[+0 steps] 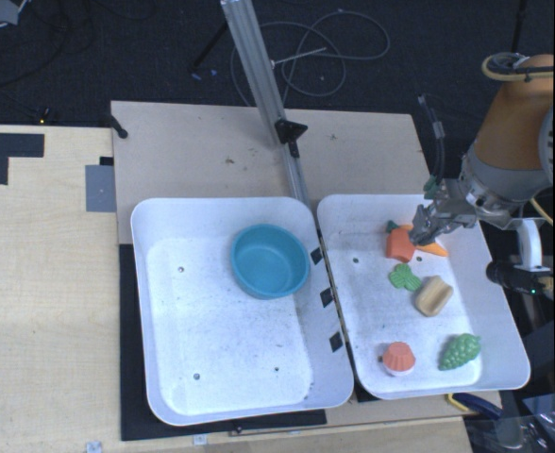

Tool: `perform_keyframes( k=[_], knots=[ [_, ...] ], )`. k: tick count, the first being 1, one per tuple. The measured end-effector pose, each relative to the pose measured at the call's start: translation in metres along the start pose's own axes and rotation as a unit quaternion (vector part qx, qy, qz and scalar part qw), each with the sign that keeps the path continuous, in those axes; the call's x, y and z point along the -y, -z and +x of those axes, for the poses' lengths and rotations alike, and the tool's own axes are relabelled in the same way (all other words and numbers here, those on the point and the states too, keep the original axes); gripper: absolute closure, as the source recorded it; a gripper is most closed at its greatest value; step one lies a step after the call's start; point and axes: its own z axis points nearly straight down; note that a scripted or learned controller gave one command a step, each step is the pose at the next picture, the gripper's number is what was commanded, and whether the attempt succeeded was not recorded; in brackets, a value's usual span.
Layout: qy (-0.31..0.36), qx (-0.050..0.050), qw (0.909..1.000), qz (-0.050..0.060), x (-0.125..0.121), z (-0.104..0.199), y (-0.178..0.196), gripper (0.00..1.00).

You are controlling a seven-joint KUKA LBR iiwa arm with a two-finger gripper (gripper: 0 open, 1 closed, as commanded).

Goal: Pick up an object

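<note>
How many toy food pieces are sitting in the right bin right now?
5 visible. An orange piece lies by the gripper, a small green piece just below it, a tan piece beside that, a red-orange piece and green grapes nearest the camera. The gripper may hide more.

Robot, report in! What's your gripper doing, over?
Gripper low over orange toy in right bin. Green toy close beside it.

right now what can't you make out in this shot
- Gripper, camera view: dark and small over the right bin; its state cannot be read.
- Orange toy, camera view: the gripper overlaps its top edge, so contact is unclear.
- Thin orange piece beside it: partly under the gripper; its shape is unclear.
- Arm: cut off by the right edge.
- Green toy: too small to identify.
</note>
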Motion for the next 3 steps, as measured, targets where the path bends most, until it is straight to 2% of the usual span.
perform_keyframes(
  k=[1, 2, 3],
  knots=[
    [0.0, -0.001, 1.0, 0.001, 0.012, 0.056, 0.01, 1.0],
    [0.0, 0.0, 1.0, 0.002, 0.024, 0.11, -0.004, 1.0],
    [0.0, 0.001, 1.0, 0.003, 0.044, 0.17, 0.0, 1.0]
  ],
)
